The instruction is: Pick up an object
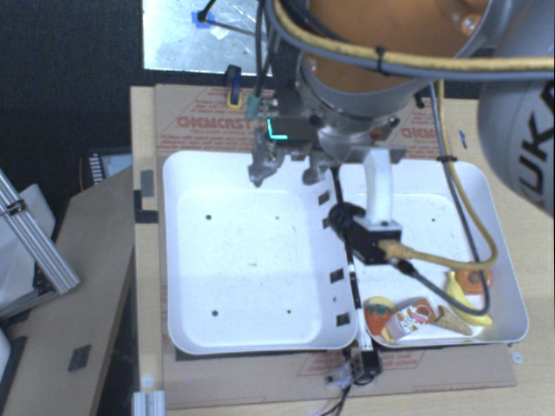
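The pincer (284,176) hangs in the upper middle of the frame, over the top rim of the left bin (243,258) and near the wall that the two bins share. Its two fingers (260,173) stand apart, and the white of the bin shows in the gap between them. Above it the arm (390,16) fills the upper right of the frame, orange and grey. The things to pick lie well apart from the pincer, gathered in the lower part of the right bin (425,211), toward the lower right of the frame. A banana (466,308) lies along the bin's lower right side. A small orange piece (473,278) sits just above it; whether the two touch I cannot tell. A red and orange packet (401,319) lies by the bottom rim, close to the shared wall. A pale cone (447,321) rests between the packet and the banana, close to both. Both bins sit side by side on a brown sheet (199,120) with red print, spread over the bench (143,128). A metal rail (35,241) slants across the left edge of the frame.
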### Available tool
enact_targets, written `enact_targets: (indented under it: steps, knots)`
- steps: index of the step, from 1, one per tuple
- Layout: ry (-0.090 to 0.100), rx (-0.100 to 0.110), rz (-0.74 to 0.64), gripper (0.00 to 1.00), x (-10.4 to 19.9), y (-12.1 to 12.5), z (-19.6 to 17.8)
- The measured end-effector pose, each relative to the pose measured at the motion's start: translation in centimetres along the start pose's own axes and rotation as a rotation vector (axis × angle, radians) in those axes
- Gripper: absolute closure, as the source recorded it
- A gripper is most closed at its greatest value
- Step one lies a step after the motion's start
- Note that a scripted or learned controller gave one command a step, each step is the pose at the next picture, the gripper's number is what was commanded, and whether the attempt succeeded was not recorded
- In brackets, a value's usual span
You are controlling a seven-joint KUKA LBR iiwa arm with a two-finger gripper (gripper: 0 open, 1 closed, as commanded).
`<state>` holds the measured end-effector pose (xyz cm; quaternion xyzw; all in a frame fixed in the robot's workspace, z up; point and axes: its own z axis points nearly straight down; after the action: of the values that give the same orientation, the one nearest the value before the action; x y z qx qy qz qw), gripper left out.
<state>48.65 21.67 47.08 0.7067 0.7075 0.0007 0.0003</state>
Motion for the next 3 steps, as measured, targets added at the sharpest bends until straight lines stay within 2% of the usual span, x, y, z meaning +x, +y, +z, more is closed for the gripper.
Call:
enact_targets:
  steps: [1,2,3]
  knots:
    - [0.004,-0.007,-0.004,0.00,1.3,0.0,-6.8]
    - [0.001,0.000,-0.004,0.00,1.7,0.0,-6.4]
    - [0.003,-0.003,-0.006,1.00,1.7,0.1,-7.6]
